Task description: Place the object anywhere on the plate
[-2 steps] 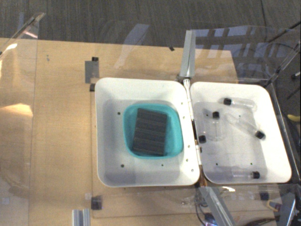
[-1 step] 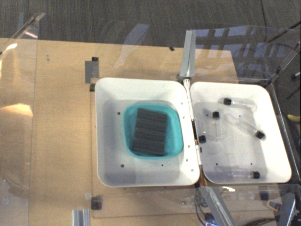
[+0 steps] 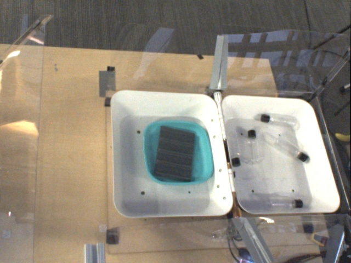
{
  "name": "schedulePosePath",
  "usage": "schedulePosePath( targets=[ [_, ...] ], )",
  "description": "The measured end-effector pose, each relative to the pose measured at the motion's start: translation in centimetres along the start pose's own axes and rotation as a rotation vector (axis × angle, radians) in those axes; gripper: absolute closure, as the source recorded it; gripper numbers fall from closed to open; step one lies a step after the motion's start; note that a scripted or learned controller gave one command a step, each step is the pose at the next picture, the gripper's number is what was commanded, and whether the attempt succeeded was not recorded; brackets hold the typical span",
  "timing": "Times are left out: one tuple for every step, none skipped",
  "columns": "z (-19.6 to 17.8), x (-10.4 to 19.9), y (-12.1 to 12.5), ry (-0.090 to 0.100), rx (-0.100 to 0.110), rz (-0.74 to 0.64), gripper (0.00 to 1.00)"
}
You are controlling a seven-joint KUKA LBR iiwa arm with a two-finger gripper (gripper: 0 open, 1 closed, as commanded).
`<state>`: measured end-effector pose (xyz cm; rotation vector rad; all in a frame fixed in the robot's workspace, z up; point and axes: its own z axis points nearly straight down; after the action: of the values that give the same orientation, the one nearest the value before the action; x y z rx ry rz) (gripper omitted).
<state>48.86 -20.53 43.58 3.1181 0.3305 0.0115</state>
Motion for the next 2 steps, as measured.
schedulePosePath(
  targets=[
    [0.0,0.0,-0.01,0.0,0.0,0.0,0.0],
    [0.0,0.01,-0.01,0.0,0.0,0.0,0.0]
  ],
)
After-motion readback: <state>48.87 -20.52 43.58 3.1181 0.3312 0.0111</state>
